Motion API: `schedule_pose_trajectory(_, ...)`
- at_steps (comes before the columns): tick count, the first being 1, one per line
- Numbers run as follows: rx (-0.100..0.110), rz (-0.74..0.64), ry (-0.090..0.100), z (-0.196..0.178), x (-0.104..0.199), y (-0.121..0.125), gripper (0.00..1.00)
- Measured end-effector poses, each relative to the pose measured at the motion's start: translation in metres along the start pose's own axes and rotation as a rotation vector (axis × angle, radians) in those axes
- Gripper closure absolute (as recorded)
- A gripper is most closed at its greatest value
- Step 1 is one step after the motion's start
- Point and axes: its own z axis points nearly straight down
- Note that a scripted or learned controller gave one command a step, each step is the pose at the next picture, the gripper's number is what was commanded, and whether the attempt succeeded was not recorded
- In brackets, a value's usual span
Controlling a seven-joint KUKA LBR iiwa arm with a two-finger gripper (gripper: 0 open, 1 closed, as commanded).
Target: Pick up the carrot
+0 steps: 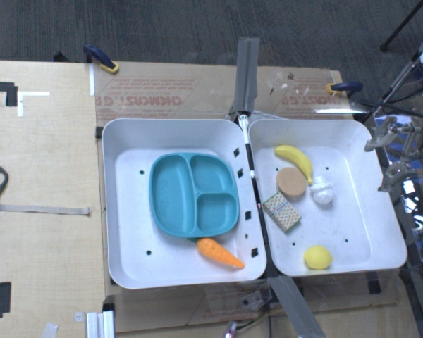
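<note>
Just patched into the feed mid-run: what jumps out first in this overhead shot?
The teal divided plate in the left bin grabs the eye first, with the orange carrot lying just off its near edge, toward that bin's front right corner. In the right bin, a yellow banana lies near the back and a lemon near the front, with a tan disc and a patterned sponge between them.

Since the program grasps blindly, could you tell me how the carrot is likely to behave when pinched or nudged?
The carrot looks like smooth moulded plastic, so probably stiff, light and a bit slippery. Its round, tapered body lies flat on the bin floor, so a nudge may roll it in an arc. Its thick end almost touches the tray, limiting room there.
</note>
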Motion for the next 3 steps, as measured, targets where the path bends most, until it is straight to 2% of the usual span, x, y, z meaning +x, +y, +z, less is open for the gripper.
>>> schedule_pose_trajectory(1,0.000,-0.022,0.001,0.087,0.057,-0.004,0.00)
schedule_pose_trajectory(2,0.000,-0.086,0.000,0.167,0.080,0.002,0.00)
schedule_pose_trajectory(3,0.002,-0.092,-0.007,0.156,0.077,0.003,1.00)
